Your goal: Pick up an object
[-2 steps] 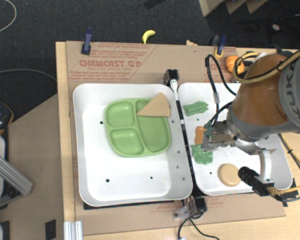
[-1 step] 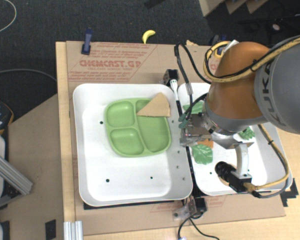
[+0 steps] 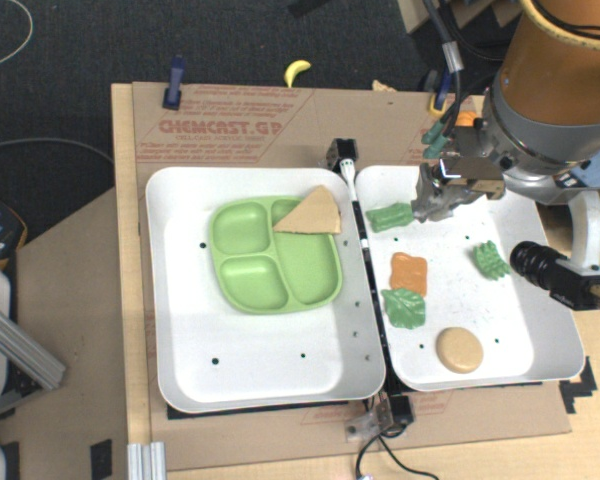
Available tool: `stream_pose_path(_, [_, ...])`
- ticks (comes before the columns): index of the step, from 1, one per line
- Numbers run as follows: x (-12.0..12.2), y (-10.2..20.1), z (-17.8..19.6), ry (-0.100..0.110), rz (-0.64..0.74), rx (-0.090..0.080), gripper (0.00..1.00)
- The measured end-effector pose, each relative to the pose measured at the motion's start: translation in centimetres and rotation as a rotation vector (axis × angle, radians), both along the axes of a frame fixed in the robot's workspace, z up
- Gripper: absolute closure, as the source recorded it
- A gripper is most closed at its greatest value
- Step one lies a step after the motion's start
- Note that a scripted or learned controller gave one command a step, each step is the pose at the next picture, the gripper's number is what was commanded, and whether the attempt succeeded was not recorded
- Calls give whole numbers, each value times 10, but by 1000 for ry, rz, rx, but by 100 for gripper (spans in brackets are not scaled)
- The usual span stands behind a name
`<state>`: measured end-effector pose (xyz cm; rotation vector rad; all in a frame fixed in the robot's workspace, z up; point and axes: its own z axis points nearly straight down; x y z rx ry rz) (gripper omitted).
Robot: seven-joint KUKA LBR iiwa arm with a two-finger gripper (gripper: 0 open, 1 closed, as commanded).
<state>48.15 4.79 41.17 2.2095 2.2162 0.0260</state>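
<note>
My gripper [image 3: 429,206] hangs low over the far left part of the right bin [image 3: 540,363]. Just to its left lies a small green piece [image 3: 388,216], close to the gripper but not seen between its fingers. Nearer the front lie an orange block [image 3: 408,271], a green leafy piece [image 3: 404,308] and a round tan disc [image 3: 460,349]. Another green piece [image 3: 490,260] lies toward the right. In the left bin [image 3: 180,368], a tan wedge [image 3: 310,213] rests on the far right corner of a green divided plate [image 3: 270,258].
The two bins meet along a raised rim [image 3: 365,278] between the plate and the orange block. A brown board [image 3: 220,118] lies under both bins. The arm's grey and orange body [image 3: 560,58] looms over the right bin's far corner.
</note>
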Motion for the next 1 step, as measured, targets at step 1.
stream_pose_path(1, [-2, 78, 34, 14, 7, 0, 100])
